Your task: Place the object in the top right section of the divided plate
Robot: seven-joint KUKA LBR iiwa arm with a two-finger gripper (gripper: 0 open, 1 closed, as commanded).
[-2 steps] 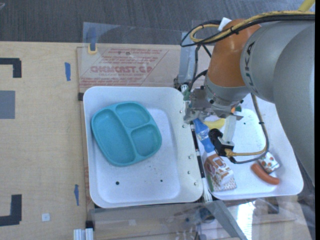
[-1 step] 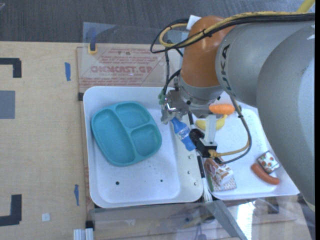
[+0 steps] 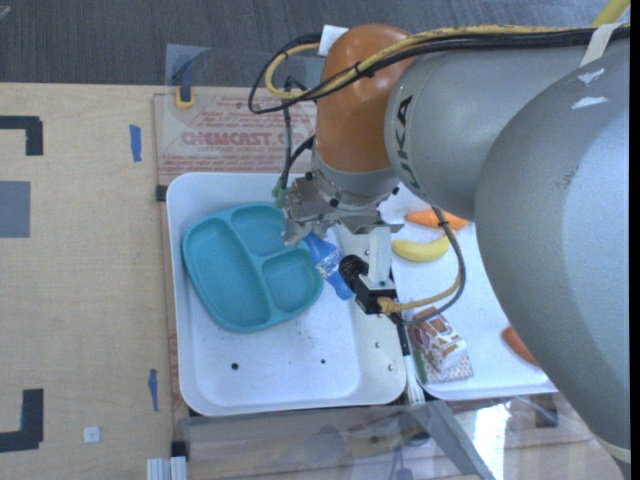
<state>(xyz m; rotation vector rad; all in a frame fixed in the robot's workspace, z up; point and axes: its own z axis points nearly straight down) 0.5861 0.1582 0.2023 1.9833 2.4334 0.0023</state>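
Note:
A teal divided plate (image 3: 245, 268) lies tilted in the left white bin (image 3: 270, 378), with one long section on its left side and two smaller ones on its right. My gripper (image 3: 312, 236) hangs over the plate's right edge, below the orange wrist band. A blue object with a printed pattern (image 3: 327, 260) sits right under the gripper, at the plate's right rim beside the two small sections. The arm hides the top of that object.
The right bin (image 3: 480, 383) holds a yellow banana (image 3: 420, 250), an orange carrot-like piece (image 3: 437, 219), a red-and-white patterned packet (image 3: 443, 349) and an orange item (image 3: 516, 343) at the arm's edge. A black cable fitting (image 3: 358, 280) hangs by the bins' divider.

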